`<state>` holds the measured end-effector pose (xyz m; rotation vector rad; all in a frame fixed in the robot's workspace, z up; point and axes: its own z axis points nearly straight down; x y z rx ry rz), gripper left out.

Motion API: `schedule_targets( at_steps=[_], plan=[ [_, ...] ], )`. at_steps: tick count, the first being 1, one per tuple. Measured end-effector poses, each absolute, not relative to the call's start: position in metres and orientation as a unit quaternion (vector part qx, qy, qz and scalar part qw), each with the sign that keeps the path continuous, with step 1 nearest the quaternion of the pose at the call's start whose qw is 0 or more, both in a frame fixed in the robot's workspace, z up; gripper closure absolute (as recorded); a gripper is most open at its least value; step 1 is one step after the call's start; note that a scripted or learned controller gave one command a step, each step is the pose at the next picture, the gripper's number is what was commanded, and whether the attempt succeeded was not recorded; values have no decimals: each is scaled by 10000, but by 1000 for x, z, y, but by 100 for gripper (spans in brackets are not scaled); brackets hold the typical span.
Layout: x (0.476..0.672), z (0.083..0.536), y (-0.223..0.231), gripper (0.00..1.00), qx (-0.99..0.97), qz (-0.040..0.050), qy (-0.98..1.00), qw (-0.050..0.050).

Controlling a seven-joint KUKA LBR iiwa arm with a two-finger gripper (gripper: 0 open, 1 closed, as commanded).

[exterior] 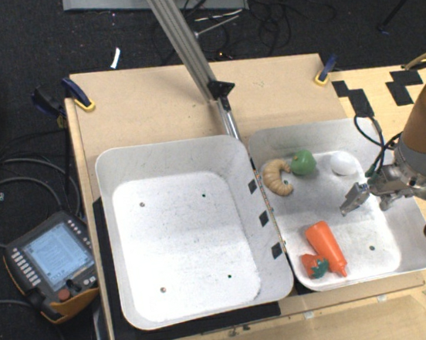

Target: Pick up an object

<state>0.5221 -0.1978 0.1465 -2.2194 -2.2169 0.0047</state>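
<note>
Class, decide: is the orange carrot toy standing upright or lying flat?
Lying flat: the carrot toy rests lengthwise on the right bin floor.

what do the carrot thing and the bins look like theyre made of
Carrot: probably moulded plastic, going by its uniform orange and smooth, slightly glossy surface; it could be rubber. Bins: thin white plastic, matte and speckled, with rounded formed corners.

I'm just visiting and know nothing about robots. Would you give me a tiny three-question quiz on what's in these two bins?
1. True or false: the orange carrot lies in the right bin.
2. Which sits beside the tan curved piece? A) green ball B) white egg-like object
3. Fill in: the gripper is above the ____ bin.

Key: 1 true; 2 A; 3 right.
</note>
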Motion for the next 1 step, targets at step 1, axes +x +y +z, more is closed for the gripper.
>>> schedule_targets(
  at_steps=[1],
  plan=[
    [522, 95, -197, 0, -7073, 2, -7070, -2]
  ],
)
